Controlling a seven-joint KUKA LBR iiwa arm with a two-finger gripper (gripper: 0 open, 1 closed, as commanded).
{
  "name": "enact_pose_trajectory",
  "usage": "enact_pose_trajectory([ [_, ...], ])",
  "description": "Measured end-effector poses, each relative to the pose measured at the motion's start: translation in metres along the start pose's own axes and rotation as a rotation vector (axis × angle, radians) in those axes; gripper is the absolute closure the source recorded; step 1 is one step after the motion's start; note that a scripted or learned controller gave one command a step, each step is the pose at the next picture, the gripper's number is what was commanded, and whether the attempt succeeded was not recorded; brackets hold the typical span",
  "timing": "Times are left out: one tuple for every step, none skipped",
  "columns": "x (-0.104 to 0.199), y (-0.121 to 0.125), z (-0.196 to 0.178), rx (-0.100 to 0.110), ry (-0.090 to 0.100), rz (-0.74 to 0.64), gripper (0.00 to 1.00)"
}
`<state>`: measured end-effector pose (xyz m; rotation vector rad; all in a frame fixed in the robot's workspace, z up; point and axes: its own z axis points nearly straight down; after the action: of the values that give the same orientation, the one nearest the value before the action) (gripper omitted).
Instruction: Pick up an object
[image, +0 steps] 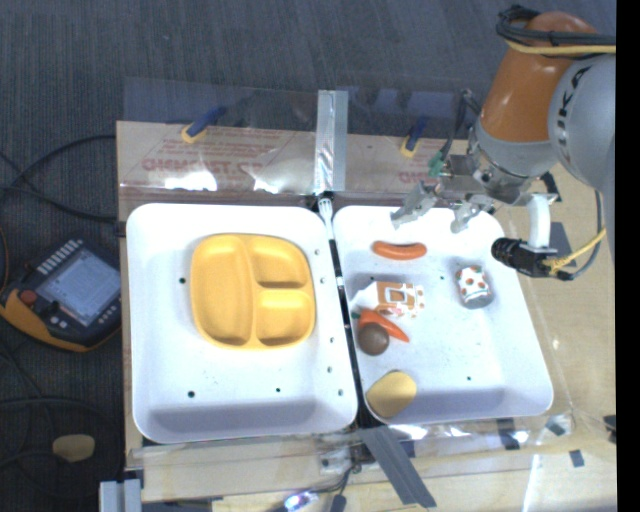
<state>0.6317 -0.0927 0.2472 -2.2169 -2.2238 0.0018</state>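
Nearest us, a yellow rounded piece (392, 393) sits at the right bin's (500, 385) front-left corner. Behind it we note a brown ball (373, 339) touching an orange carrot-like piece (388, 327), then a white-and-orange printed item (400, 297), its print too small to read. A red-orange sausage (399, 250) lies near the back wall; a small patterned can (474, 286) stands to the right. The left bin (160, 380) holds a yellow divided tray (252, 290). The arm enters from the right, cut off by the frame. The tool (438, 213) hovers over the back rim above the sausage, fingers spread wide, holding nothing.
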Motion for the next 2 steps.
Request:
enact_pose_trajectory([
  [-0.0004,0.0071,0.1495,0.0,-0.003,0.183,0.0],
  [0.0011,0.0068,0.1413,0.003,-0.001,0.182,1.0],
])
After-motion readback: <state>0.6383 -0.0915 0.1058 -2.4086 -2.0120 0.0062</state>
